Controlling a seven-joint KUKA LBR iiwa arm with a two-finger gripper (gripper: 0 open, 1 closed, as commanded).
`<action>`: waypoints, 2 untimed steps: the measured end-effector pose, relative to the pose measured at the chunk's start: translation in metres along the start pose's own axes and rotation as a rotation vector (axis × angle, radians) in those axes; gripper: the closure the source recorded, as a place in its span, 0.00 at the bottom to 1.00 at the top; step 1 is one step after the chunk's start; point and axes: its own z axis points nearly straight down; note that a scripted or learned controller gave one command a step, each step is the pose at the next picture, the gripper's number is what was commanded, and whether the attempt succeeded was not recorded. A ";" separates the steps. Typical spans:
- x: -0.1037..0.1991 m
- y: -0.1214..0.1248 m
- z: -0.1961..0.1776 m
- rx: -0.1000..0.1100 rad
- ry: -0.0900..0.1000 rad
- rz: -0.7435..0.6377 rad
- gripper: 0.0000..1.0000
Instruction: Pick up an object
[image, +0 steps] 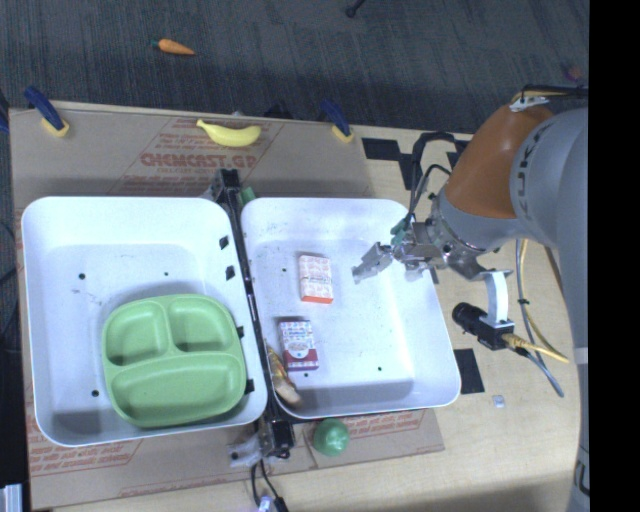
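- White shallow right bin (420, 330) holds two small cartons: an orange-and-white box (315, 277) near its middle and a red-and-white box (298, 343) closer to the front.
- Grey metal claw (372, 262) hovers above the bin floor, to the camera's right of the orange-and-white box, carrying nothing; whether its tips are apart I cannot tell.
- That box's long axis runs front to back.
- Red lettering on the brown cardboard (190, 158) under the bins is too blurred to read with confidence.

The desk (500, 440) carries a cardboard sheet (160, 155), and on that sit two white bins: the left bin (40, 300) at nine o'clock, the right bin (420, 330) beside it. A yellow banana (229, 131) lies at twelve, a green ball (331, 436) at six.
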 end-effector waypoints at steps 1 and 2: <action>-0.022 -0.080 -0.049 0.003 0.001 0.001 0.00; -0.021 -0.068 0.098 0.003 0.001 -0.003 0.00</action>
